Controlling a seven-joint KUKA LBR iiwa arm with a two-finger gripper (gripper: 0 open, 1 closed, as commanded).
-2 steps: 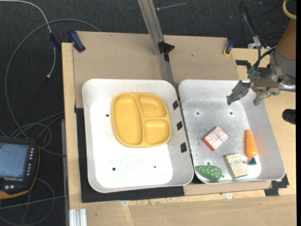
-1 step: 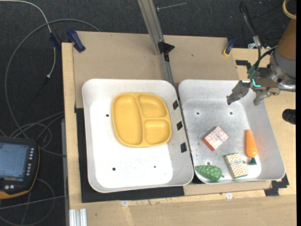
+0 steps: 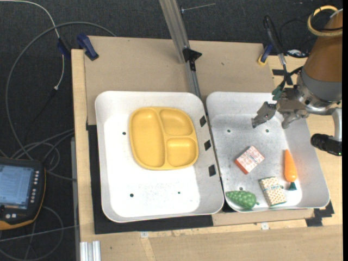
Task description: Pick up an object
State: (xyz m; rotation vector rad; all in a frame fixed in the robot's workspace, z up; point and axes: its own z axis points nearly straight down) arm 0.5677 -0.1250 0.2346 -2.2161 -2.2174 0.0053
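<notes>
Two shallow white bins: left bin [image 3: 111,200] holds one yellow three-compartment plastic tray [image 3: 163,137], open floor below it. Right bin [image 3: 217,113]: upper half bare under the two-finger gripper [image 3: 276,117], fingers spread wide, holding nothing. Four objects along near edge: pink box [image 3: 249,159], patterned box [image 3: 272,191], orange carrot [image 3: 290,166], green leafy toy [image 3: 241,199].

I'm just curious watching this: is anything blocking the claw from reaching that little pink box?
Nothing visible does. The gripper hangs above bare floor of the right bin; the pink box lies apart from the carrot.
</notes>
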